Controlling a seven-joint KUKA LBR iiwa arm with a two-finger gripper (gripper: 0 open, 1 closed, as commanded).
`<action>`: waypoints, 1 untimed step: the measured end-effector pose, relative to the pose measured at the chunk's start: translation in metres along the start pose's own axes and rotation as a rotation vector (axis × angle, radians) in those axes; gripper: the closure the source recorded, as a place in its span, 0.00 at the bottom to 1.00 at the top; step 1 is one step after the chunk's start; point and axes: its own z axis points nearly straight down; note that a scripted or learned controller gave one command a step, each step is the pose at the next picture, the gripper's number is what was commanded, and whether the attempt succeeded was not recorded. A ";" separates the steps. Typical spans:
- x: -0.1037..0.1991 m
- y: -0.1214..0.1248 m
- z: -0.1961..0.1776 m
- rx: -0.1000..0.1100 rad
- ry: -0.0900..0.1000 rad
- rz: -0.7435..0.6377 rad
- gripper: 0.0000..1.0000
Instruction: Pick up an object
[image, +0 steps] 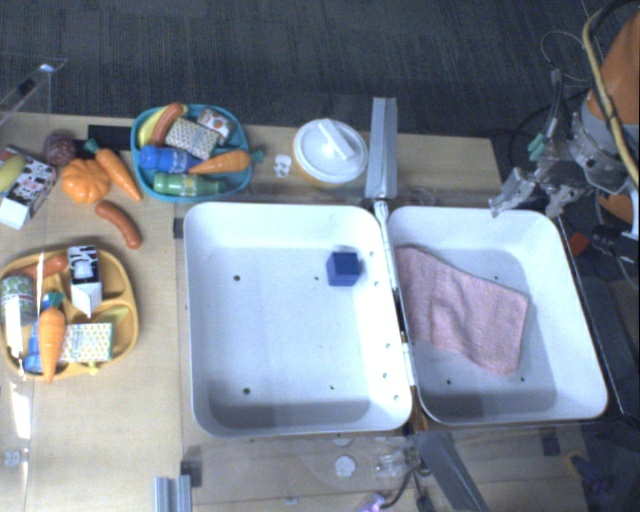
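A small blue cube lies in the left bin, toward its far right side. A pink cloth is spread flat in the right bin. My gripper hangs over the far right corner of the right bin, well away from both the cloth and the cube. Its two fingers stand apart, open, with nothing between them.
Behind the bins stand a blue bowl of toy food and a white lidded container. On the left bench lie a toy pumpkin, a carrot, a sausage and a yellow plate of toys. Cables hang at the right.
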 end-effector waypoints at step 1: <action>-0.014 -0.041 0.114 0.001 0.001 -0.112 0.00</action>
